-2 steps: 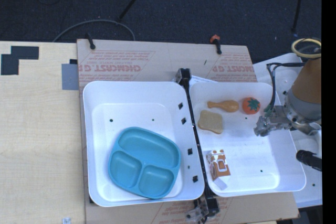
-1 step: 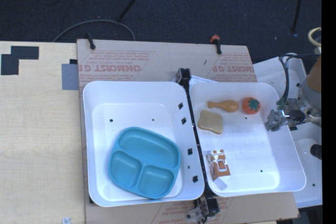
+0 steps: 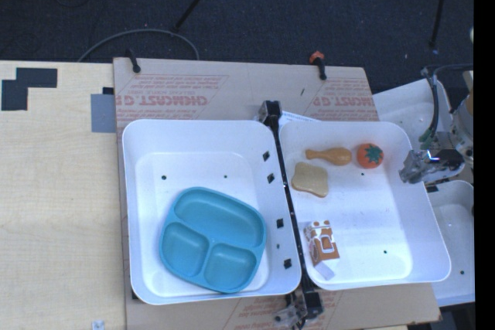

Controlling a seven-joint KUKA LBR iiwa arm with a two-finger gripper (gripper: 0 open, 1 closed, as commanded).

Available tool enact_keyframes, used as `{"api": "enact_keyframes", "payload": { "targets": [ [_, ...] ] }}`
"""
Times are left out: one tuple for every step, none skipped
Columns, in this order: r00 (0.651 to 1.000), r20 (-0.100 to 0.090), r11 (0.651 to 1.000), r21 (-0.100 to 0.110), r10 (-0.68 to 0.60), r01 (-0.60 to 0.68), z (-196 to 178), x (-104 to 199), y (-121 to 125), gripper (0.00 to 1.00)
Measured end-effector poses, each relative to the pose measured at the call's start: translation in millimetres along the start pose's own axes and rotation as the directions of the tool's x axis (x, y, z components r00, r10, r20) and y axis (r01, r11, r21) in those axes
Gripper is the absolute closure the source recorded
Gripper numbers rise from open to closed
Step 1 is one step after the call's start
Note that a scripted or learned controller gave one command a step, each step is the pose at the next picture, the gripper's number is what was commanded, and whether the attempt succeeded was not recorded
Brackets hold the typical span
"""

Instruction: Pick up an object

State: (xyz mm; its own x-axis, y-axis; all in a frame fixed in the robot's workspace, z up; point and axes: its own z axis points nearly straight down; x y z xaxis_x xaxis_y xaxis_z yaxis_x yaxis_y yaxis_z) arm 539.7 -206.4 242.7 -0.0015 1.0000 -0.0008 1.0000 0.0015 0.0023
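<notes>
In the right bin [image 3: 402,263] lie a tan drumstick-shaped toy [image 3: 329,156], an orange round fruit with a green top [image 3: 370,155], a tan bread-like slice [image 3: 311,180] and a small orange-and-white packet [image 3: 322,241]. A blue divided plate [image 3: 213,239] lies flat in the left bin [image 3: 147,143]. My gripper [image 3: 414,166] hovers at the right bin's right rim, a short way right of the orange fruit and touching none of the objects. Nothing is visibly held in it.
A black divider [image 3: 280,197] with clips runs between the two bins. Both bins rest on a cardboard sheet [image 3: 232,93]. A light wooden tabletop [image 3: 54,205] extends to the left. White structure and cables [image 3: 441,108] stand behind the gripper on the right.
</notes>
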Motion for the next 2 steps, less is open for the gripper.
{"api": "enact_keyframes", "payload": {
  "targets": [
    [1.000, -0.003, 1.000, 0.005, -0.003, 0.003, 13, 54, 15, 1.00],
    [1.000, -0.004, 1.000, 0.006, -0.003, 0.003, 21, 99, 25, 1.00]
  ]
}}
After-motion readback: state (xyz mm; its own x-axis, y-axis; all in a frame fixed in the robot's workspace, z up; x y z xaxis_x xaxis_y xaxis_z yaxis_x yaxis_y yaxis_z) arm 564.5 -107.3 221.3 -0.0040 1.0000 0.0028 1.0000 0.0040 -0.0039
